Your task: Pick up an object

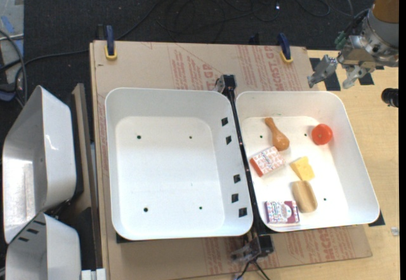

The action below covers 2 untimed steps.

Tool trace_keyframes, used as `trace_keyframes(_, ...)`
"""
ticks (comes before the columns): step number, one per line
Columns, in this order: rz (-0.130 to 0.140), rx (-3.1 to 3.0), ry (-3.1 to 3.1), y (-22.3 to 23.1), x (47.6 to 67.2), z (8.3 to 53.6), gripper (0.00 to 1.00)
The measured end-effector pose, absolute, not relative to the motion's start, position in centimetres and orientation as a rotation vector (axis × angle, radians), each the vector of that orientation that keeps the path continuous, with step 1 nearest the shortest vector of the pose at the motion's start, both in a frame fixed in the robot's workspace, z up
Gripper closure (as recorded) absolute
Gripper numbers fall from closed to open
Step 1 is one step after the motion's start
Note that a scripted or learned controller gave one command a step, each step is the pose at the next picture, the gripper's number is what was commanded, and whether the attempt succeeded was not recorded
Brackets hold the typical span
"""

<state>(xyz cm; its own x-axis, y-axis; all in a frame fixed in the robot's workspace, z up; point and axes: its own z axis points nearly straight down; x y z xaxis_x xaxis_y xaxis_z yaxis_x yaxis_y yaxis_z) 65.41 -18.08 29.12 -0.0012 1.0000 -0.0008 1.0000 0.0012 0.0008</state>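
The right bin (346, 113) holds several small objects: a tan drumstick-shaped piece (277, 134), a red ball (321, 134), a red and white carton (267, 162), a yellow wedge (302, 169), a tan bread-like roll (304, 196) and a purple and white carton (281, 212). My gripper (337, 75) hangs above the bench beyond the bin's far right corner, its two fingers spread apart with nothing between them.
The left bin (120, 107) sits beside the right one, a black divider strip (236, 145) running between them. Both rest on a cardboard sheet (190, 63) held by two clamps (111, 44). White containers (38, 158) stand off the left side.
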Motion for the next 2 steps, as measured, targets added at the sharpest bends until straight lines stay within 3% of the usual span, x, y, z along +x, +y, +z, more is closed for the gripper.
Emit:
trace_keyframes(1,-0.009,2.229,2.226,-19.4,65.0,11.2,0.00)
trace_keyframes(2,-0.003,2.227,2.223,-15.4,58.4,9.2,0.00)
